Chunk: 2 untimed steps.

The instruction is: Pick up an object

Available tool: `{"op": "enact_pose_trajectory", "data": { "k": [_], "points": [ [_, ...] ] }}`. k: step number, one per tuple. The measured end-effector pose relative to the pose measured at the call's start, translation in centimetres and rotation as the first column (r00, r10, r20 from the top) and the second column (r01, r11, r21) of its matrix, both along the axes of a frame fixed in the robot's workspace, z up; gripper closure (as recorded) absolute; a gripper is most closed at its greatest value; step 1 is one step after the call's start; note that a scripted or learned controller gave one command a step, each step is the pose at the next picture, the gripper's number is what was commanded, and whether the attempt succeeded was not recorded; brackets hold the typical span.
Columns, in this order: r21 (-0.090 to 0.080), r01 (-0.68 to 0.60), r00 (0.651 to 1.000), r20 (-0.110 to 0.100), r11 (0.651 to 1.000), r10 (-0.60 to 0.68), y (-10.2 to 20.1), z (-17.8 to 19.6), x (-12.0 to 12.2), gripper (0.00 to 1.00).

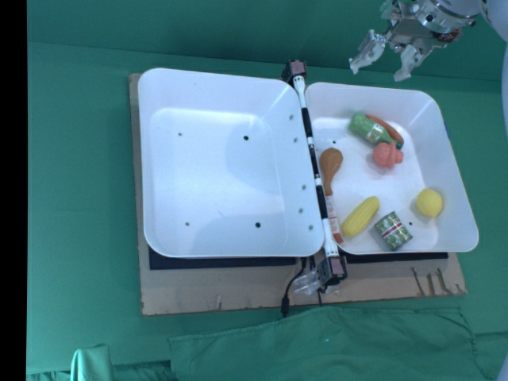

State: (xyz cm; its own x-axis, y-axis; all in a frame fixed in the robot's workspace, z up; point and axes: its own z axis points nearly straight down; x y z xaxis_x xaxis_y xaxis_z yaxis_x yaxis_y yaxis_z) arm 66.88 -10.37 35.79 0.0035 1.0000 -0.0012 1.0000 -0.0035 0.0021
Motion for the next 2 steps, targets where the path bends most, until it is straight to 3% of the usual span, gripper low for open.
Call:
{"op": "enact_pose_trajectory", "data": {
  "k": [2],
  "points": [
    [-0.001,0.000,1.000,-0.003,1.000,0.000,-0.7,-11.4,0.1,0.00]
  ]
}}
